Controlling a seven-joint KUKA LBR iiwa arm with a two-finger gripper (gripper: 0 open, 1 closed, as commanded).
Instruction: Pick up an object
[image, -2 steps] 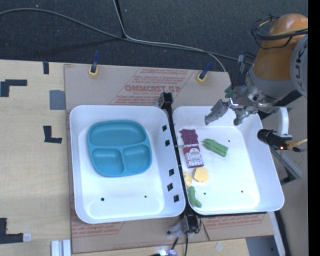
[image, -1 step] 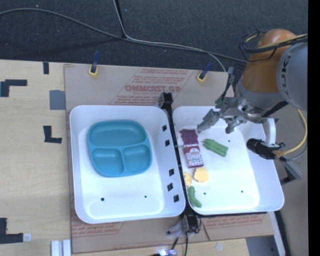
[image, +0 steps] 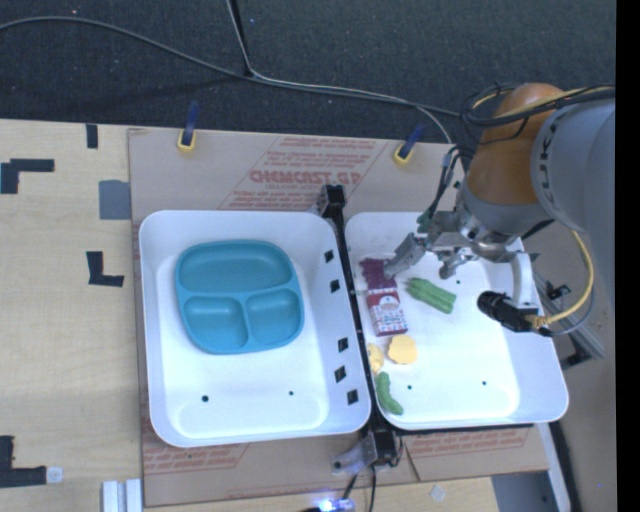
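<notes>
My gripper (image: 428, 260) hangs over the back part of the right bin (image: 500, 390), fingers spread open with nothing between them. A green pod-shaped piece (image: 431, 295) lies on the bin floor just in front of the fingertips. To its left, a dark purple piece (image: 372, 270) sits against the bin's left wall, close to the left finger (image: 403, 255). A red and white packet (image: 388, 311) lies in front of the purple piece. Further forward are a yellow round piece (image: 402, 350), a small yellow piece (image: 375, 358) and a small green piece (image: 388, 396).
The left bin (image: 165, 400) holds a blue divided plate (image: 240, 297). A black divider strip (image: 342, 300) runs between the two bins. The arm's grey body and orange band (image: 510, 140) stand over the back right corner, and cables (image: 520, 310) hang by the right bin's right side.
</notes>
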